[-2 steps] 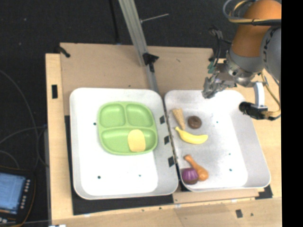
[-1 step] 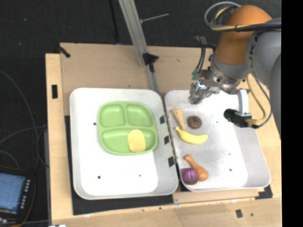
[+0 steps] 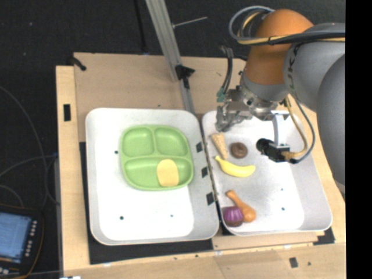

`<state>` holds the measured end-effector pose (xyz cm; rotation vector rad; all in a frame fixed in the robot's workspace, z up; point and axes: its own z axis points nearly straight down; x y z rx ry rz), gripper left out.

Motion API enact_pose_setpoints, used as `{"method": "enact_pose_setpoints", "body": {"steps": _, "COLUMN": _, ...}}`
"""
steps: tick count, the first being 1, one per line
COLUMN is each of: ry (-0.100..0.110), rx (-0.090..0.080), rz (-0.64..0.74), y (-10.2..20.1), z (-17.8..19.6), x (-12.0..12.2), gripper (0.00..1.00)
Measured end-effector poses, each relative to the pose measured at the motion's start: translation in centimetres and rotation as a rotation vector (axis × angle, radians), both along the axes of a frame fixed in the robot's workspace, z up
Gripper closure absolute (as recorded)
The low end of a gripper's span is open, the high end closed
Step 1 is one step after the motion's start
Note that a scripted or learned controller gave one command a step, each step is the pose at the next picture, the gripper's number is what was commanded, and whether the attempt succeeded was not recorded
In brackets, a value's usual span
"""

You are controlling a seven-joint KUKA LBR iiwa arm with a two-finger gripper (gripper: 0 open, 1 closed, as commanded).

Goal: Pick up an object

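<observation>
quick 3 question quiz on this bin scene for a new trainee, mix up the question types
1. True or false: the yellow piece lies in the green divided plate in the left bin.
2. Multiple choice: which thing lies nearest the gripper? A) the purple onion B) the cone C) the yellow piece
3. Fill in: between the banana and the gripper lies a round ____ piece.

Key: 1 true. 2 B. 3 brown.
</observation>
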<state>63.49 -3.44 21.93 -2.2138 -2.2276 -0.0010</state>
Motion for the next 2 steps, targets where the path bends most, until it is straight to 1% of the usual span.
{"method": "enact_pose_setpoints", "body": {"steps": 1, "ry": -0.001, "rx": 0.001, "rz": 0.001, "y": 4.5, "z": 1.6, "x": -1.6, "gripper": 1.00}}
{"method": "enact_pose_setpoints", "body": {"steps": 2, "ry": 0.001, "rx": 0.000, "rz": 0.001, "y": 9.8, "z": 1.0, "x": -3.8, "gripper": 1.00}}
